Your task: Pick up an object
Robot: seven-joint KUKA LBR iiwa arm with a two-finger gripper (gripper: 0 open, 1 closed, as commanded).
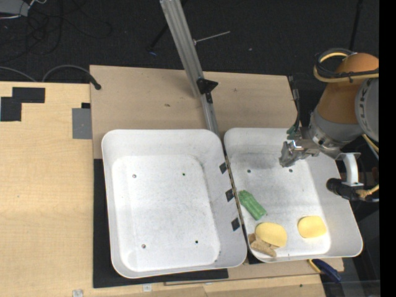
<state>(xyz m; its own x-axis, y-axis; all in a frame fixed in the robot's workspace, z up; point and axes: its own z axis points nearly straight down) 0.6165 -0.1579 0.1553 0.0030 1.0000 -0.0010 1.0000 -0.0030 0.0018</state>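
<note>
Green object (252,204) lies diagonally

Pale wood-grain bench (43,184) fills the left side, with black block-shaped markings (21,101) near its far left edge and a small grey patch (81,122) beside them. A tan board (148,98) lies behind. A slanted aluminium rail (185,54) rises from the board toward the top. Beyond, dark floor (260,23) with loose cables (25,5) at upper left. Lighting even, dim in background.
</note>
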